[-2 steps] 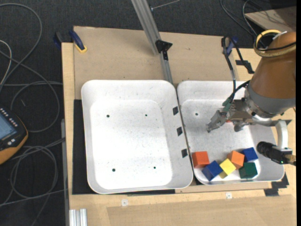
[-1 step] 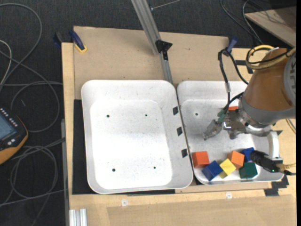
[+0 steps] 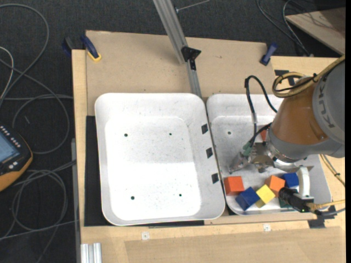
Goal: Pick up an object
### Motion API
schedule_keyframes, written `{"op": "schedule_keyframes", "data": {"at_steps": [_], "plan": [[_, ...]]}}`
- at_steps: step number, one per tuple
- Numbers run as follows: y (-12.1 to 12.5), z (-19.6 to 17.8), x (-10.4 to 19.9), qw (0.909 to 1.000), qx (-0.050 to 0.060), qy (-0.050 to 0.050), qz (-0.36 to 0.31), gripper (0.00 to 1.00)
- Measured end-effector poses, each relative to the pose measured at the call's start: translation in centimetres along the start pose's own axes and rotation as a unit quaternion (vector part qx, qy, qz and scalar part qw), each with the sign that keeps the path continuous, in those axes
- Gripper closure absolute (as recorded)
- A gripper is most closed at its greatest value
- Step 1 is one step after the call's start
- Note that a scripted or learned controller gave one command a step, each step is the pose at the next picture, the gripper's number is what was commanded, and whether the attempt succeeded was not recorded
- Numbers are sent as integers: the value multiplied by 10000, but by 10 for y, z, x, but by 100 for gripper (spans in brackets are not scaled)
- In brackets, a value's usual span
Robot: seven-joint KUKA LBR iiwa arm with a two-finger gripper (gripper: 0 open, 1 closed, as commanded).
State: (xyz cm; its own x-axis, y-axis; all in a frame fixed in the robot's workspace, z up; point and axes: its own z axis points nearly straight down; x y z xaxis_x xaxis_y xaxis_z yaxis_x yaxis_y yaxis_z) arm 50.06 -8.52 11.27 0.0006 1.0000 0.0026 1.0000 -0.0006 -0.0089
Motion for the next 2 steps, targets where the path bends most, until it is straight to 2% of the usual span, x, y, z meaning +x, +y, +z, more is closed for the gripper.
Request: {"op": "schedule_keyframes", "data": {"at_steps": [1,2], "plan": [[2,-14,0,10000,-50,-7,-1,100],[2,-69,-10,10000,-77,-19,-3,100]]}}
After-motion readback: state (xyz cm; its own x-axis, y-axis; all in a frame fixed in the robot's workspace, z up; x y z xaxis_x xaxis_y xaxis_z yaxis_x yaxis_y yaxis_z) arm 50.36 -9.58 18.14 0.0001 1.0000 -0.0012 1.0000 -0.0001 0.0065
